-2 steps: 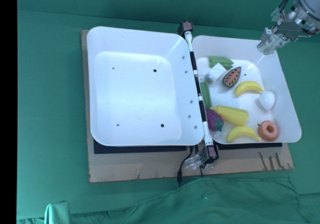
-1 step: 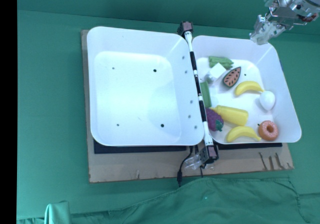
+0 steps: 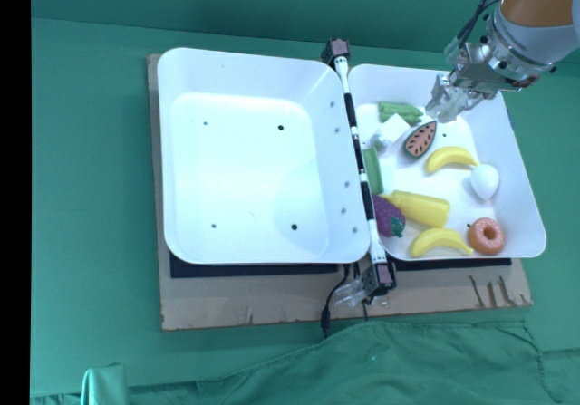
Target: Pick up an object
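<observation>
Green cloth (image 3: 91, 168) is covering the bench, with a cardboard sheet (image 3: 272, 308) lying beneath two white bins. Beside the left bin (image 3: 245, 77), the right bin (image 3: 521, 186) is holding toy foods. Its watermelon slice (image 3: 420, 139) is sitting just below the gripper (image 3: 446, 104); whether that pincer is spread, I cannot tell. A doughnut (image 3: 487, 236) is resting farthest from the left bin.

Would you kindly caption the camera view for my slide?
KUKA arm's gripper hovers over the right bin of toy food, beside the watermelon slice.
</observation>
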Robot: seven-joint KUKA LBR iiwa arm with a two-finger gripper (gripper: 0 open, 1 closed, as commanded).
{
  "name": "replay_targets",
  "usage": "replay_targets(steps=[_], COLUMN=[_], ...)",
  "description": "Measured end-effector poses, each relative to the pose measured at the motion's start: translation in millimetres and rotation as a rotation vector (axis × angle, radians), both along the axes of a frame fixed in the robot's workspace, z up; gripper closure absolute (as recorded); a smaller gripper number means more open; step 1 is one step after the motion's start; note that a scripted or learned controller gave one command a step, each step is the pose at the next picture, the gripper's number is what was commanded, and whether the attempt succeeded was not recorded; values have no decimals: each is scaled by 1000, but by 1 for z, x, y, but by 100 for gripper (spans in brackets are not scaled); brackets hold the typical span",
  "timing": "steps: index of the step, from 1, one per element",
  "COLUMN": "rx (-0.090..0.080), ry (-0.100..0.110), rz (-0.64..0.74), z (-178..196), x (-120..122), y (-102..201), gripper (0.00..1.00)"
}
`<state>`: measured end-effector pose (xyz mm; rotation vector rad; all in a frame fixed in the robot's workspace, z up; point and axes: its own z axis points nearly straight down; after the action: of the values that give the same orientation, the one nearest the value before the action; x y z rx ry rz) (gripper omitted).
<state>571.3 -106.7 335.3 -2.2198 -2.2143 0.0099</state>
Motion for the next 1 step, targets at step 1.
replay_targets(steps=[1], rx=[-2], ry=[-8], rz=[0], z=[3], x=[2], y=[-1], gripper=[0])
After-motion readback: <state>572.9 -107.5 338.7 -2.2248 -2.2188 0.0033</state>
